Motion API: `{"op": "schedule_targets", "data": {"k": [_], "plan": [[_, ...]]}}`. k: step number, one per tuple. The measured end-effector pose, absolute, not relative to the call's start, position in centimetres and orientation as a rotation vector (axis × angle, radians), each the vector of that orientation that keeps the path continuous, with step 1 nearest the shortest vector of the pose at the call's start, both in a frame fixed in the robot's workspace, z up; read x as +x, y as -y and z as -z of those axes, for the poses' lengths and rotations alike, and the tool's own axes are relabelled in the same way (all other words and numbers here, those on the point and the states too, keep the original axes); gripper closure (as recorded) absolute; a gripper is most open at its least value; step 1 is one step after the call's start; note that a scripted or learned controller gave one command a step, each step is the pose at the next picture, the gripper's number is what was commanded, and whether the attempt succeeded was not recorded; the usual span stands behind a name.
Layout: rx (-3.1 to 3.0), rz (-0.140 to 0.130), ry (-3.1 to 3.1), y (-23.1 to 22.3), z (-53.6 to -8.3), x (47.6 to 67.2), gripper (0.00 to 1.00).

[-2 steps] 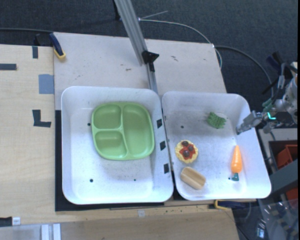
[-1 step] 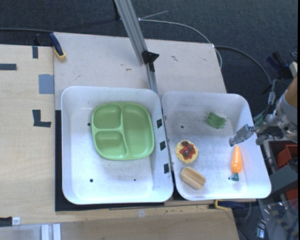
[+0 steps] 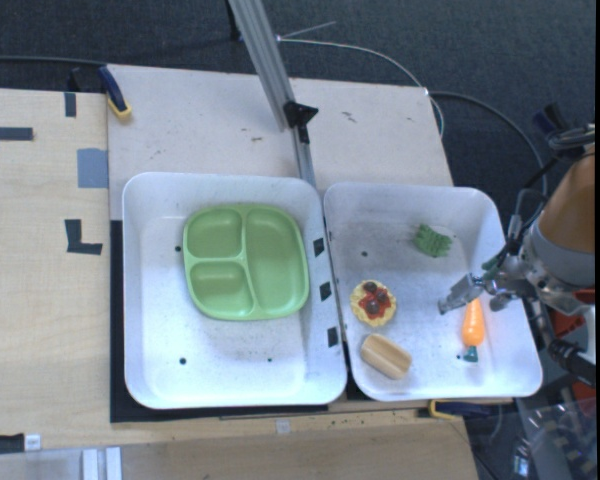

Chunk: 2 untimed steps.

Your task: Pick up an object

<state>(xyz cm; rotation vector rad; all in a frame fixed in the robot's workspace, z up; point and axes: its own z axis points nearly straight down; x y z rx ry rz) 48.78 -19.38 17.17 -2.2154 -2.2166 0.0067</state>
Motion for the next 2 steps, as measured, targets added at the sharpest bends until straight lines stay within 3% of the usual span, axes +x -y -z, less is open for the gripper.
{"op": "schedule_targets", "data": {"k": [1,2], "plan": [[-2.214,-0.006,2.218,18.4,-11.2,48.6,0.00],[-2.215,-0.002,2.221,18.4,-12.5,48.8,1.00]]}}
